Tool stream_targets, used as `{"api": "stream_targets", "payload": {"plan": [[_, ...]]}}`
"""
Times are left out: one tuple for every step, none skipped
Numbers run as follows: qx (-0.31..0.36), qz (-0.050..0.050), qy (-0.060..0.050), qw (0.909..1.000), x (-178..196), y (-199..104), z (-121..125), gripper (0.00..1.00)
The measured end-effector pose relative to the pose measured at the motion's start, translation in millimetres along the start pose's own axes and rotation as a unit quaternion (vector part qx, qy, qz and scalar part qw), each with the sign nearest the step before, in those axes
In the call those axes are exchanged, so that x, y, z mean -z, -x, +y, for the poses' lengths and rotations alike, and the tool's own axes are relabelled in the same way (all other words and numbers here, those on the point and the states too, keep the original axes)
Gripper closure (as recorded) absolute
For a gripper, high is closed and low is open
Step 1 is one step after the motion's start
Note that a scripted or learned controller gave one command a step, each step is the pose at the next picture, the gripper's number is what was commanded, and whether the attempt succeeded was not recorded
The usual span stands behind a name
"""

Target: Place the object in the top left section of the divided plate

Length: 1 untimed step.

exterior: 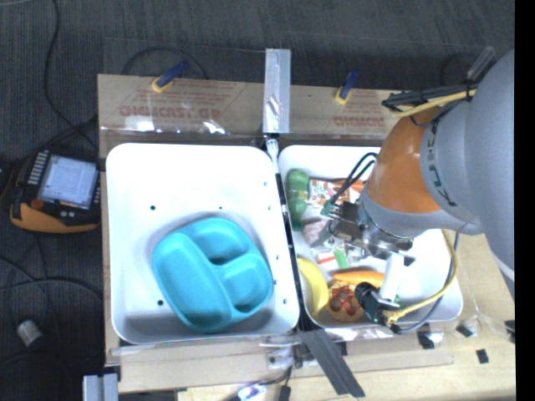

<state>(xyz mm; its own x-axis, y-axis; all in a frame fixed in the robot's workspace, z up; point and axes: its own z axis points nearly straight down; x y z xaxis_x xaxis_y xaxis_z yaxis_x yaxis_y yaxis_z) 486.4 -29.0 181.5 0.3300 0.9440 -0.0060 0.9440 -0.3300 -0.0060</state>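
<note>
From above, the divided plate is turquoise with three sections and lies tilted in the left bin, toward that bin's near edge. White floor lies open around the plate on its far and left sides. The arm reaches over the right bin, where the gripper sits low among a green item, a banana and other small toys. Its opening cannot be told.
</note>
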Motion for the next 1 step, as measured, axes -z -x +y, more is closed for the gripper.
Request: {"api": "stream_targets", "payload": {"plan": [[-0.089, 0.001, 0.001, 0.9960, -0.1, 17.6, 2.8, 1.00]]}}
